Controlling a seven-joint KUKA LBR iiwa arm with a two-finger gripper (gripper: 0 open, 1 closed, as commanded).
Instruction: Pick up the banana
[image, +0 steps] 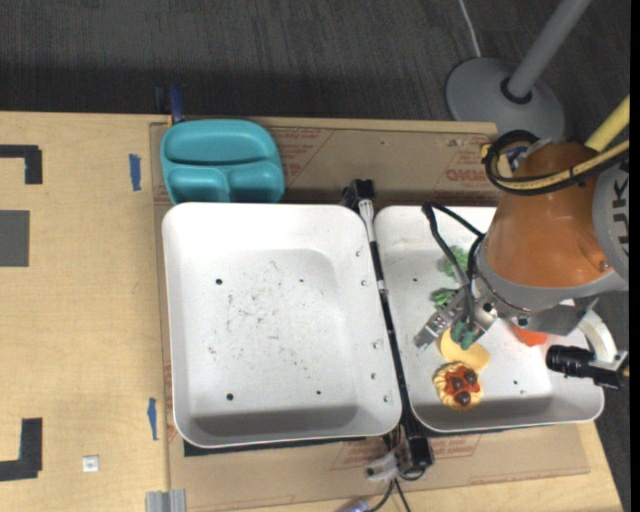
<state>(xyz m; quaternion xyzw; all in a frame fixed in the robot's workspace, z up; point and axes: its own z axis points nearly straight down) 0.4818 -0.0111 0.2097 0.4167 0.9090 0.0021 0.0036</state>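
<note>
The banana (468, 354) is a yellow piece lying in the right white bin (560, 405), near its front. Part of it is hidden under the gripper. My gripper (458, 324) hangs below the orange band of the arm (545, 235), directly above the banana's upper end. Its fingers (437, 327) stand apart, open, and nothing is clearly held between them.
A round yellow toy with red toppings (457, 385) lies just in front of the banana. Green pieces (452, 266) sit behind the gripper and a red piece (530, 336) to its right. The left white bin (200, 400) adjoins, with a teal tray (222, 160) behind it.
</note>
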